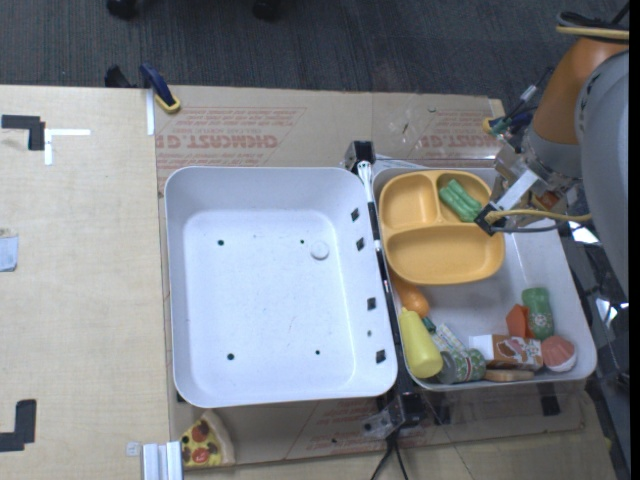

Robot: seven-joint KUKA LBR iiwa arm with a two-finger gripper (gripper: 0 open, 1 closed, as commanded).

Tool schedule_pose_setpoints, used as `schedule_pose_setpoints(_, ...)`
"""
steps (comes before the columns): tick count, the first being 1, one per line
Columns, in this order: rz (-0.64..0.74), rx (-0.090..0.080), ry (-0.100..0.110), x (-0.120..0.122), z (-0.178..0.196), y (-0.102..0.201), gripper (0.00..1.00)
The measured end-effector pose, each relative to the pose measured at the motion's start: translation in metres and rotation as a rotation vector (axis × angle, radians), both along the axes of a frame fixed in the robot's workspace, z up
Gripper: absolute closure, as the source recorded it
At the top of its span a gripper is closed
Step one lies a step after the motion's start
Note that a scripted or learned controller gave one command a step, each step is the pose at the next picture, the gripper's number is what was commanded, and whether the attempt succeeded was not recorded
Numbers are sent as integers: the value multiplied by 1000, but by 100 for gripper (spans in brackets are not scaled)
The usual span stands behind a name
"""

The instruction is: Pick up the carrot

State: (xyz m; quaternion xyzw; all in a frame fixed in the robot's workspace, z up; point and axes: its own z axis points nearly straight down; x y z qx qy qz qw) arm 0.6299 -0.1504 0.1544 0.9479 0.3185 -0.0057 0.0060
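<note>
One carrot [411, 299] lies below one yellow plate [440, 253]; the tool's [487, 219] grip: cannot tell.

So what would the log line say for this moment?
task: pick up carrot | gripper: over yellow plate's right rim, by green toy | carrot: right bin, left of plate's lower edge, not held

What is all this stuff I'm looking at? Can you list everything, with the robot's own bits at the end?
Bins: two, white, side by side on the bench.
Divided plate: one, yellow, back of the right bin.
Green toy vegetable: one, in the plate's back right compartment.
Carrot: one, orange, right bin, just in front of the plate.
Yellow bottle: one, right bin's front left.
Mixed toy food: several, red, green, white, right bin's front.
Pizza slice toy: one, on the bench before the left bin.
Gripper: one, dark, above the plate's right edge.
</note>
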Motion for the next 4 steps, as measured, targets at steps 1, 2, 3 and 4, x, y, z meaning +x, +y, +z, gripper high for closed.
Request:
schedule_pose_setpoints(1,5,13,-1,1,-1,8,0)
schedule_pose_setpoints(2,54,15,-5,-30,-49,22,0)
schedule_pose_setpoints(3,-75,6,-7,13,-59,52,0)
schedule_pose_setpoints(4,-337,13,-9,-24,-61,45,0)
